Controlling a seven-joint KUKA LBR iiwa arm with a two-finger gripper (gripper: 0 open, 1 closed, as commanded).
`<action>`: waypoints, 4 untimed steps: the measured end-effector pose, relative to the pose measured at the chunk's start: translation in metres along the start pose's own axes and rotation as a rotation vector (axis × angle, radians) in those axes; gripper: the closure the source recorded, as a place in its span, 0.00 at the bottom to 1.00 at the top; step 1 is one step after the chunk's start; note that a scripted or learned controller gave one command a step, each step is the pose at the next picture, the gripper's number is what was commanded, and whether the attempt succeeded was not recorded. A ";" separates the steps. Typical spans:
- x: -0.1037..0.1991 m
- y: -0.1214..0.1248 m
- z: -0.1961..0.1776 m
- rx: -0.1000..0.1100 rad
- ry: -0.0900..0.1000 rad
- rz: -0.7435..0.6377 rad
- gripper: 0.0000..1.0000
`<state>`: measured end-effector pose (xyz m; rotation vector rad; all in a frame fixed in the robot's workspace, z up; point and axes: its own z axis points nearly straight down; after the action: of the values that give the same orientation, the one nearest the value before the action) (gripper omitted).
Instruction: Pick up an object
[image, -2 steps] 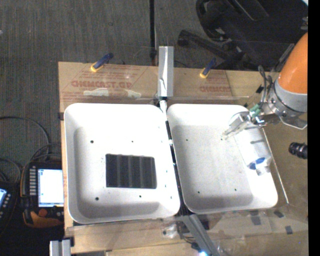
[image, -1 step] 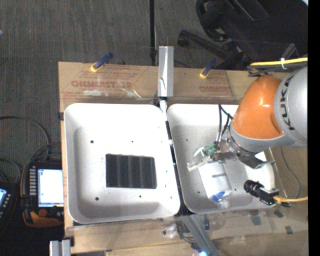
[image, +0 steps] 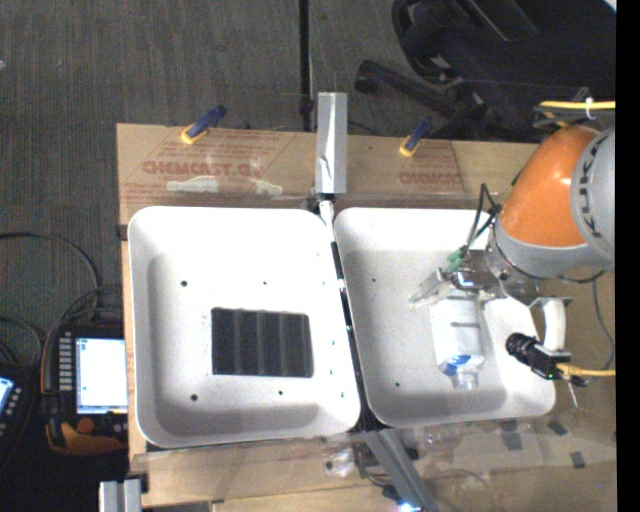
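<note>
- A clear plastic bottle with a blue cap (image: 459, 345) lies on its side on the floor of the right-hand shallow white bin (image: 390, 300), cap end toward the bin's near wall.
- The two-finger gripper (image: 462, 278) of the grey arm with the orange band (image: 555, 205) sits just above the bottle's far end; whether its fingers are spread or closed cannot be told, and no grasp is visible.
- By appearances the bottle rests on the bin floor, so the lift remains to be done.
- Beside this bin, the left-hand white bin (image: 160, 300) holds a dark ribbed rectangular block (image: 262, 342), well apart from the bottle.
</note>
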<state>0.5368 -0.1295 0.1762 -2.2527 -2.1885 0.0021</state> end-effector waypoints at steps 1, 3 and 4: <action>-0.055 -0.012 0.076 0.000 0.001 -0.079 0.00; -0.056 0.108 0.086 -0.014 -0.006 -0.272 0.00; -0.071 0.037 0.084 -0.013 -0.007 -0.388 0.00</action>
<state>0.5715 -0.2020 0.0918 -1.7969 -2.5929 -0.0045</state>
